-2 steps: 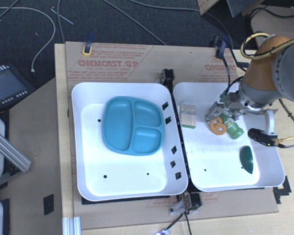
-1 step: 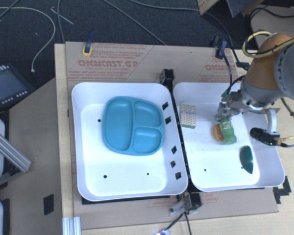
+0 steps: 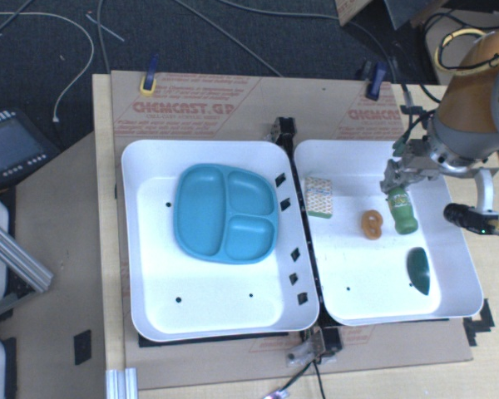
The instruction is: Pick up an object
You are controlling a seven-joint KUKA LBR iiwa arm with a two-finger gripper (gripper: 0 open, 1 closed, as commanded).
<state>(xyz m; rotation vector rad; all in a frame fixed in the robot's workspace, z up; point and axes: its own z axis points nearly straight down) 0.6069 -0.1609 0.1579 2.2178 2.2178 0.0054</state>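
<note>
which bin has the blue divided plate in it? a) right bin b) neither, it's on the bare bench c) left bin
c: the blue divided plate lies flat inside the left bin, while the right bin holds the green bottle and other small items.

Red print is carried on the cardboard sheet (image 3: 233,98) under the bins: "CHEMCAST GP" is read, partly, just above the left bin (image 3: 141,223). A second fainter red print above the right bin is too blurred to be read.
</note>
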